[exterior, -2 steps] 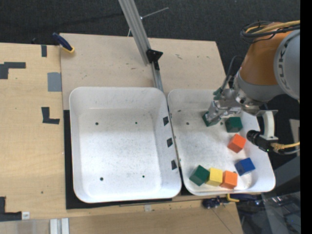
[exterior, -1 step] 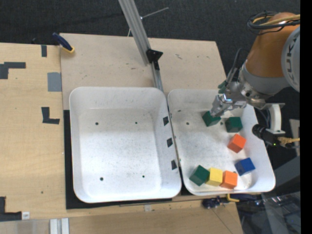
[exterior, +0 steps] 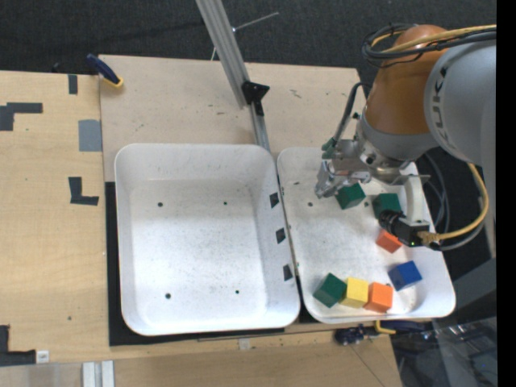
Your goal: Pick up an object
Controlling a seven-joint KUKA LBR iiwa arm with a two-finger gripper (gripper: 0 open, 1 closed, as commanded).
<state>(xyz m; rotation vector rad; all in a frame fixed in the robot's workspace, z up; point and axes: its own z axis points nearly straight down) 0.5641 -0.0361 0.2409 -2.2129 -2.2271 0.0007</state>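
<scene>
- two shallow white bins sit side by side on the table (exterior: 185,95): the left bin (exterior: 129,168) and the right bin (exterior: 302,216).
- the grey arm (exterior: 451,79) with its orange band reaches in from the right and hangs over the upper part of the right bin.
- the jaws (exterior: 332,182) point down toward the bin floor, just left of a dark green block (exterior: 351,196); the block lies touching or right beside the fingertips, and i cannot tell whether it sits between them.
- whether the jaws are spread or pressed together i cannot tell; the wrist hides most of them.
- a second dark green block (exterior: 387,204) lies just right of the first, near the right wall.
- an orange block (exterior: 389,241) lies lower, close to the right wall, with a blue block (exterior: 405,274) below it.
- along the lower edge of the right bin three blocks stand in a row, touching: a green block (exterior: 330,289), a yellow block (exterior: 355,291) and a second orange block (exterior: 379,297).
- a metal pole (exterior: 230,51) slants down to the gap between the bins.
- a blue and yellow tool (exterior: 105,69) lies at the table's upper left.
</scene>
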